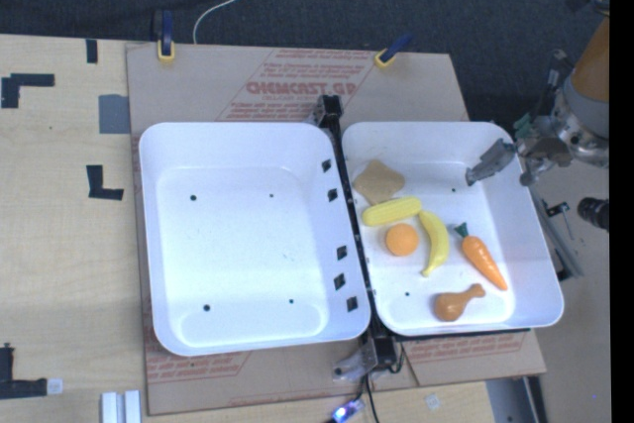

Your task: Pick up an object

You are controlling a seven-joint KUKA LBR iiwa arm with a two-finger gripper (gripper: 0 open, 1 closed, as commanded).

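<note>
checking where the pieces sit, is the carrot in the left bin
No, the carrot lies in the right bin, beside the banana.

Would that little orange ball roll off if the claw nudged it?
Probably: the ball looks round and smooth, so it should roll easily. The corn and banana touching it might stop it. It looks like light plastic.

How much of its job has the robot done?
Nothing looks done yet: the carrot, banana, orange and chicken leg all lie in the right bin. The gripper hangs over that bin's far right edge, with nothing between its fingers. Reaching down and grabbing is left.
</note>
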